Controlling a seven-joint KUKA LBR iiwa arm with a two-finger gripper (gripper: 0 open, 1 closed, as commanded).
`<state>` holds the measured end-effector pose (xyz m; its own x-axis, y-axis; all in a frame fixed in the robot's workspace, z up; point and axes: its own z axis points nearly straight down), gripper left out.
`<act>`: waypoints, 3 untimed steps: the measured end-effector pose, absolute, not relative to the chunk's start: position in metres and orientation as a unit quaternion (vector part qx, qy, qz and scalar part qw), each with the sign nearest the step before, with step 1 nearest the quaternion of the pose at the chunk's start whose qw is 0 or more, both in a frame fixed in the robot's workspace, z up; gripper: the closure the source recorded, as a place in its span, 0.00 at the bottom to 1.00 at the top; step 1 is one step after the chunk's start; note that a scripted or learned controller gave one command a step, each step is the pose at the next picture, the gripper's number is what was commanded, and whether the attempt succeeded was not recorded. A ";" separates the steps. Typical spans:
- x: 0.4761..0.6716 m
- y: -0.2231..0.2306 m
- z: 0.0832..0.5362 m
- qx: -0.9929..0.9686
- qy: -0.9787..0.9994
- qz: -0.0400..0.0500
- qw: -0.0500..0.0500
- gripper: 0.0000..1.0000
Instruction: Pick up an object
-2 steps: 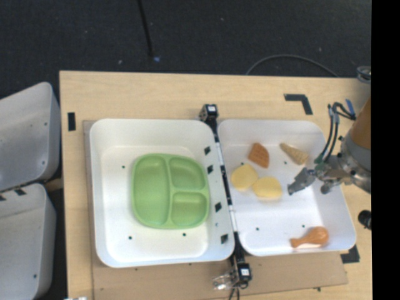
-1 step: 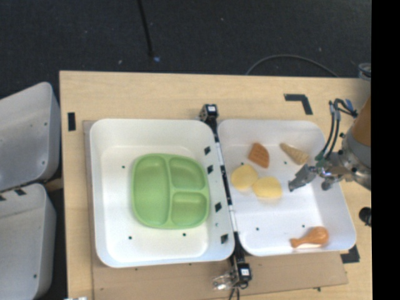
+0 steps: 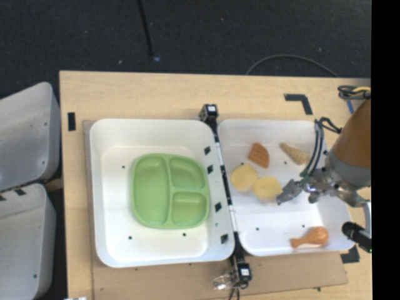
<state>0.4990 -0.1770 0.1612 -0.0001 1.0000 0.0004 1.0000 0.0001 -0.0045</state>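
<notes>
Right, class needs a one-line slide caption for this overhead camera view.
Gripper hovers beside yellow slices in the right bin; green divided plate sits in the left bin.

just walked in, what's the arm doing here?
The gripper is low in the right bin, beside two pale yellow round pieces; nothing shows between its fingers. An orange-brown piece, a tan cone-shaped piece and an orange drumstick-shaped toy also lie there. The left bin holds a green divided tray.
</notes>
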 end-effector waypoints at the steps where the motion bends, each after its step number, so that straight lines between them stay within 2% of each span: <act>1: 0.497 -0.173 0.099 -0.708 -0.707 0.002 0.002 0.00; 2: 0.497 -0.173 0.101 -0.709 -0.705 0.000 0.000 0.00; 3: 0.498 -0.175 0.112 -0.711 -0.703 -0.001 -0.001 1.00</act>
<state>0.4977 -0.1747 0.1116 0.0124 0.9999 0.0000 0.9999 -0.0124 0.0025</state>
